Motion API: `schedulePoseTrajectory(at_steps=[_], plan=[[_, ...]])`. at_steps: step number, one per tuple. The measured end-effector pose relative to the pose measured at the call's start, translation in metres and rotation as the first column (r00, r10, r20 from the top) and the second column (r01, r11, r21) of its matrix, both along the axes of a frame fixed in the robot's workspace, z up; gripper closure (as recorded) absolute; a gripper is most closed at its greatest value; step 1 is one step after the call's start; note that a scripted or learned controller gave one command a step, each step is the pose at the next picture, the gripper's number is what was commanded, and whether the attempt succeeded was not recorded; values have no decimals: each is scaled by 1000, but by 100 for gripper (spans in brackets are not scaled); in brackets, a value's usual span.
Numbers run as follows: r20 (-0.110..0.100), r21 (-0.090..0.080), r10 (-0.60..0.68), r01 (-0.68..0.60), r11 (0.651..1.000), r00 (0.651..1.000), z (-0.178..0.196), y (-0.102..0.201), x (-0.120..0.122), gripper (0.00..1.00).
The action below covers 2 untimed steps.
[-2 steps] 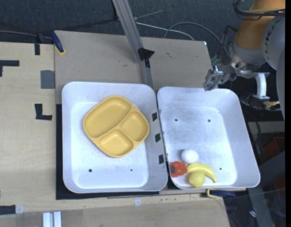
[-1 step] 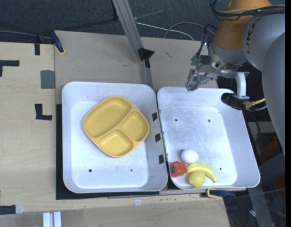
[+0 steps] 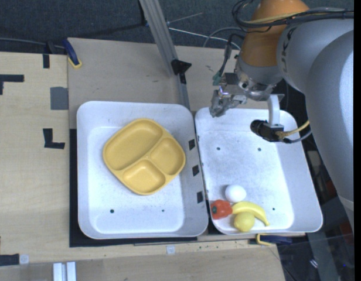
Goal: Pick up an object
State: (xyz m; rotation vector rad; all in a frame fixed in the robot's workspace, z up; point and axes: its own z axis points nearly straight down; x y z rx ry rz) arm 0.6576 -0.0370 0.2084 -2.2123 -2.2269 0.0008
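Candidate objects, a white ball (image 3: 235, 192), red toy tomato (image 3: 221, 208), yellow plastic banana (image 3: 252, 211) and yellow lemon (image 3: 244, 222), lie untouched in the right white bin's (image 3: 298, 174) near corner. Gripper (image 3: 218, 108) hovers over the far rim, holding nothing; finger state indeterminate. Pick not begun.

Graspable objects: five items across the two bins.

The left bin (image 3: 92, 157) holds one yellow divided plate (image 3: 144, 156) with three compartments, lying flat and right side up near the bin's centre, rotated at a slant to the bin walls. The right bin (image 3: 298, 174) holds four small items clustered at its near left corner: a white ball (image 3: 235, 192) farthest from the near wall; a red tomato-like piece (image 3: 221, 209) just beside it at the left wall; a yellow banana (image 3: 253, 210) curving to the right; and a round yellow fruit (image 3: 244, 222) touching the banana, nearest the rim.
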Motion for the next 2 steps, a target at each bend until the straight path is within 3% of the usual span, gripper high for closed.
schedulePoseTrajectory(at_steps=[2], plan=[[2,1,1,-1,1000,1000,20,110,-15,100]])
